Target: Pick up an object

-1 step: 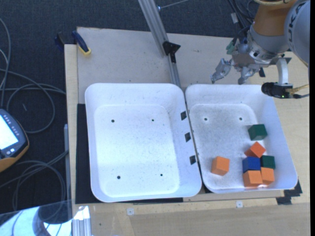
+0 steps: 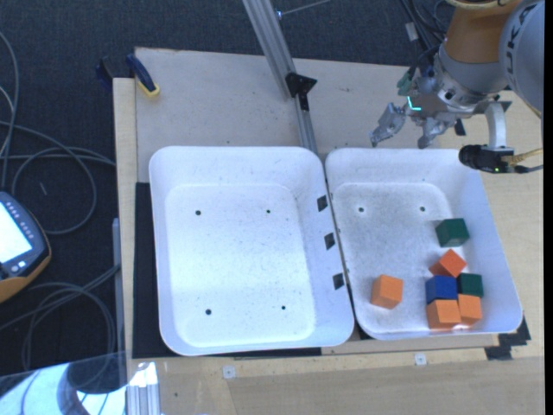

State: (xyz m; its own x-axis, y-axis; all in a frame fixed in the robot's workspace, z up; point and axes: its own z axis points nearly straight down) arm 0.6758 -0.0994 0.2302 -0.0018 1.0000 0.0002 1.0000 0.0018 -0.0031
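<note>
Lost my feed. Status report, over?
Gripper open, above right bin far rim, holding nothing. Blocks clustered near corner. Nothing in the way.

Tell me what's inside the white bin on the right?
The right bin holds small blocks: a lone orange cube, a green block, and a cluster of orange, blue and green ones. Anything beneath that cluster is covered.

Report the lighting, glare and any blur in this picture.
Camera view: even light; a washed-out bright patch on the left bin's floor; blocks in the right bin sharp, with short soft shadows; gripper slightly blurred; translucent glare at the bottom left corner.
</note>
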